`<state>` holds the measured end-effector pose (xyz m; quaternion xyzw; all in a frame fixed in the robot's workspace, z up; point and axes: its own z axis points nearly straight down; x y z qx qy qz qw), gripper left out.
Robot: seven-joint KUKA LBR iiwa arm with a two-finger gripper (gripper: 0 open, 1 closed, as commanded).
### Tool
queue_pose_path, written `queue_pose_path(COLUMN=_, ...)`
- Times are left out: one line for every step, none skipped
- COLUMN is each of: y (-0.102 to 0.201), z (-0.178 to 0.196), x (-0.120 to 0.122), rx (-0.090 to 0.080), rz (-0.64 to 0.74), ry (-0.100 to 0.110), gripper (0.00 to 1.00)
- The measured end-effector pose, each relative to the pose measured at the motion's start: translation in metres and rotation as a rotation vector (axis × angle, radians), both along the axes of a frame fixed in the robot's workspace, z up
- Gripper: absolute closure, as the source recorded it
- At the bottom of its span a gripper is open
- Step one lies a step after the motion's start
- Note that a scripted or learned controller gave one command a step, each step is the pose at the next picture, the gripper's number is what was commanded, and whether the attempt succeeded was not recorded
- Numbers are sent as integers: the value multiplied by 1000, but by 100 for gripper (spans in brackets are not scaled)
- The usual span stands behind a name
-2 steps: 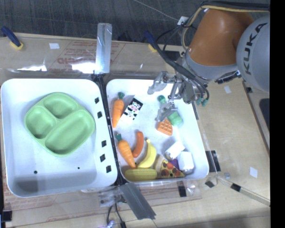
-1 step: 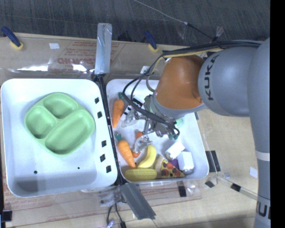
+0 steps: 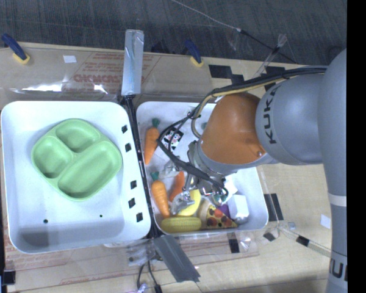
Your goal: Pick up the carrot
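Right bin (image 3: 250,182) crowded with smooth plastic toy food: tapered orange carrot (image 3: 150,144) along the left wall, a second carrot (image 3: 159,198) below it, yellow corn (image 3: 181,224) at the bottom edge. End effector (image 3: 192,195) low among the pile, likely reaching for a pick; spread or pinched, cannot tell. Left bin (image 3: 24,224) holding a glossy green divided plate (image 3: 77,157), apparently out of play.

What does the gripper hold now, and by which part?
It cannot be told: the gripper is low among the toy foods in the right bin, beside a carrot.
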<state>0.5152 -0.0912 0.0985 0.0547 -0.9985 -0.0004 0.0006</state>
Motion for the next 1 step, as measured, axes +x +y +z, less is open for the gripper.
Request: queue_pose_path(y=2, z=11, x=2, rx=0, rz=9, ry=-3, gripper=100)
